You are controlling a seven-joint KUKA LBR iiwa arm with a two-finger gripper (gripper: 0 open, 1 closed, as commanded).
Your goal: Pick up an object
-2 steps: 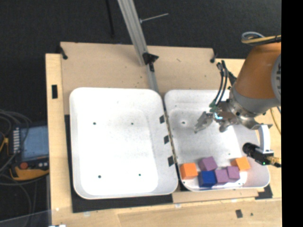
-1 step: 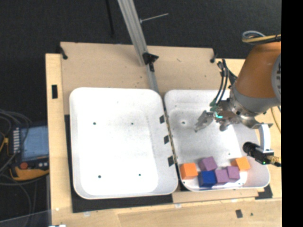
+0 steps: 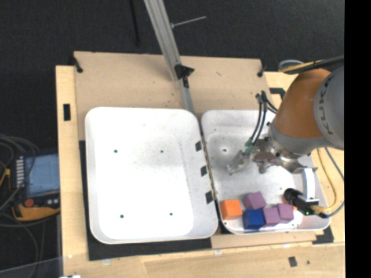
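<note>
My gripper (image 3: 248, 163) hangs over the middle of the right bin (image 3: 223, 126), below the arm's orange band. Its grey fingers (image 3: 236, 165) point left and down, with nothing visible between them. Near the bin's front edge lie an orange block (image 3: 232, 208), a blue block (image 3: 253, 219) and three purple blocks (image 3: 254, 200), (image 3: 272, 215), (image 3: 285, 211). All of them sit apart from the gripper, toward the front of it.
The left bin (image 3: 145, 172) lies beside the right one, joined by small clips at the shared rim. A metal pole (image 3: 165, 33) slants up from the back of the bench. A handheld controller (image 3: 36, 181) with cables sits off the bench at the left.
</note>
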